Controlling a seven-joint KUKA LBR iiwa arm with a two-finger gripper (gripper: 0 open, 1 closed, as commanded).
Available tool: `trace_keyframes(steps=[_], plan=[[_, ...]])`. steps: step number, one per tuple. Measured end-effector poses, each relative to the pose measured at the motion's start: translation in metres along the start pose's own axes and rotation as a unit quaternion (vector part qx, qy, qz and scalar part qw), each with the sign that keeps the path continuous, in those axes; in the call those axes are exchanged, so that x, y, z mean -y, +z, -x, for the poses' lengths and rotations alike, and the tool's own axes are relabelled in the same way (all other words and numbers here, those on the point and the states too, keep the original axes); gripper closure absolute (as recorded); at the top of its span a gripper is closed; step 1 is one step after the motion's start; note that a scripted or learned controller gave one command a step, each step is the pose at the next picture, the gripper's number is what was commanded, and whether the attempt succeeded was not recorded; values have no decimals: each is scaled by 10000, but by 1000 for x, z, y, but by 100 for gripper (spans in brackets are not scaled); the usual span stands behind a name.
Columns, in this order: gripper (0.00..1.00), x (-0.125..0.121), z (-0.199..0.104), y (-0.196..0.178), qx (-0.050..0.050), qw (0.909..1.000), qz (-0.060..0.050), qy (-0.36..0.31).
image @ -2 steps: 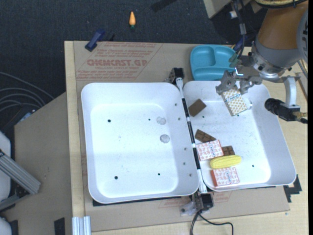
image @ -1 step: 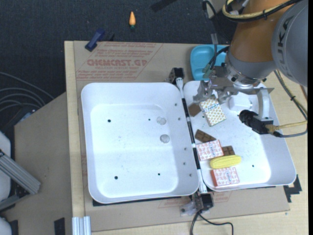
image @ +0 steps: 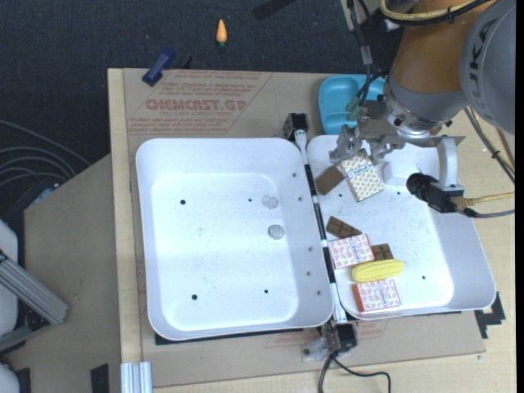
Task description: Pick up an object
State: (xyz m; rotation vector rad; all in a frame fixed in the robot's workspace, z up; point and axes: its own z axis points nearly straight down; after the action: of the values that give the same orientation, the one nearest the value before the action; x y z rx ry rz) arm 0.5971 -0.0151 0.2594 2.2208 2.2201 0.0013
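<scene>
The gripper [image: 358,147] hangs low at the far edge of the right bin [image: 458,277]. A small patterned white box [image: 363,178], tilted, lies just on its near side, possibly touching. Whether the jaws are spread or pinching it, I cannot tell.

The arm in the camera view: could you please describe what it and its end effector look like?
The arm is a thick, rounded grey body with a broad orange band above the wrist. Black and yellow cables loop across its top. Below the band sits a round metallic flange, then the end effector, a small assembly of grey metal parts. A white bracket with a black cylindrical unit juts out beside it.
</scene>
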Motion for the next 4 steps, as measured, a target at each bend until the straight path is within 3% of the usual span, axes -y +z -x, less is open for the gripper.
trace_keyframes(steps=[1,2,3,4], plan=[[100,84,-73,4,-7,10000,-27,-7],[100,43,-41,-4,1,10000,-7,2],[100,42,-4,-9,4,10000,1,0],[100,107,11,-10,-4,10000,-24,5]])
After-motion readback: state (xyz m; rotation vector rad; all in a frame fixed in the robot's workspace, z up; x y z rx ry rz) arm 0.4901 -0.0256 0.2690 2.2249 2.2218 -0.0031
